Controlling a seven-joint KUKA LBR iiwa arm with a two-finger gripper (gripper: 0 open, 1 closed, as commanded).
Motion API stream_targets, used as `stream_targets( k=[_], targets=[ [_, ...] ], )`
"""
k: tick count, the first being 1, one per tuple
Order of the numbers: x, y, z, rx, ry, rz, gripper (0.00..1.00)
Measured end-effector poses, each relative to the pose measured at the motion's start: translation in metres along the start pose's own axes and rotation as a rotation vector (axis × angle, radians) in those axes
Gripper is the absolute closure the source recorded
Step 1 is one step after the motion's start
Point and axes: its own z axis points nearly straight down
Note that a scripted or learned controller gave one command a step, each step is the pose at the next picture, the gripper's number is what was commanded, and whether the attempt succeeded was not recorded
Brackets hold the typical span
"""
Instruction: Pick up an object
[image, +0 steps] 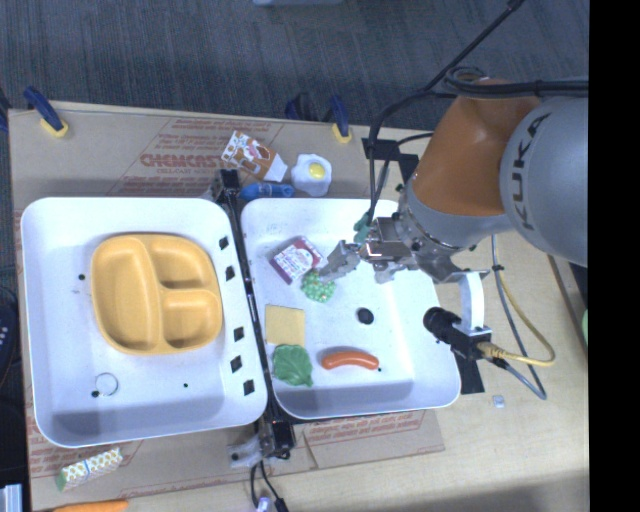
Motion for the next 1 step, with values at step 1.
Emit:
stream_targets(
  k=[1],
  targets=[
    [-0.0039, 0.052, 0.1634, -0.006, 0.0, 0.065, 0.0]
  ],
)
